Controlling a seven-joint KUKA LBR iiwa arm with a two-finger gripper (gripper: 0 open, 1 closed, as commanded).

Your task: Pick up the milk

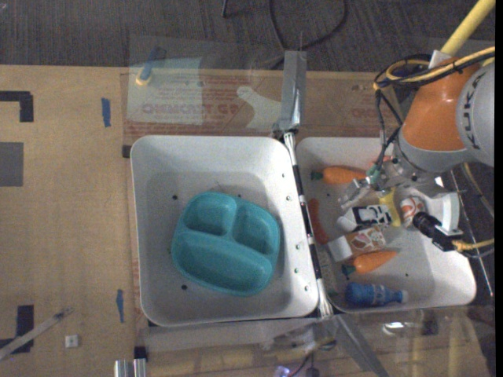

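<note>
Two white bins sit side by side on the bench (63,234). The claw (376,181) hangs over the right bin (448,285), near its back half, below the grey arm (452,124) with its orange band. Whether the claw is wide or narrow cannot be told from this slanted view, and nothing shows plainly between its tips.

Just in front of the claw lies the milk (363,217), a small white carton with a dark label, resting on the bin floor among other things. An orange carrot (343,175) lies just beside the claw toward the left bin. Another carrot (375,261) lies in front of the milk, farther from the claw, and a blue bottle (374,294) lies beyond that, near the bin's front wall. A small round cup (409,208) sits beside the milk, under the arm.

Well away from the claw, the left bin (157,171) carries a teal divided tray (225,243).
</note>
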